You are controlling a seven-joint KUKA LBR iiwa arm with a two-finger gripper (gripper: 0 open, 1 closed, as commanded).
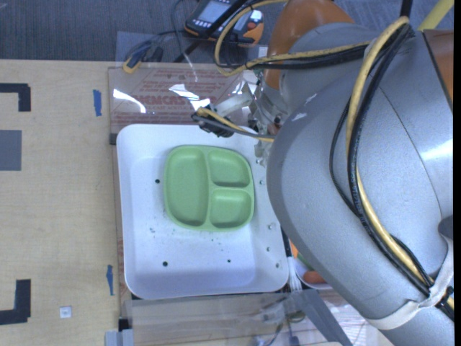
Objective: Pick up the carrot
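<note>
My grey arm (360,164) reaches in from the right and covers nearly all of the right bin, with its orange band (310,13) at the top. A black cable fitting with yellow cables (216,123) sticks out over the far rim of the left bin. A small orange patch (311,275) peeks out under the arm at the right bin's near edge; I cannot tell whether it is the carrot. Whatever lies in the right bin is hidden by the arm.
The left white bin (144,265) holds a green divided plate (209,187) in its middle. A clear plastic sheet (162,92) lies behind that bin. A handheld controller (209,13) and cables sit beyond the bench. Bare wooden benchtop (57,193) extends to the left.
</note>
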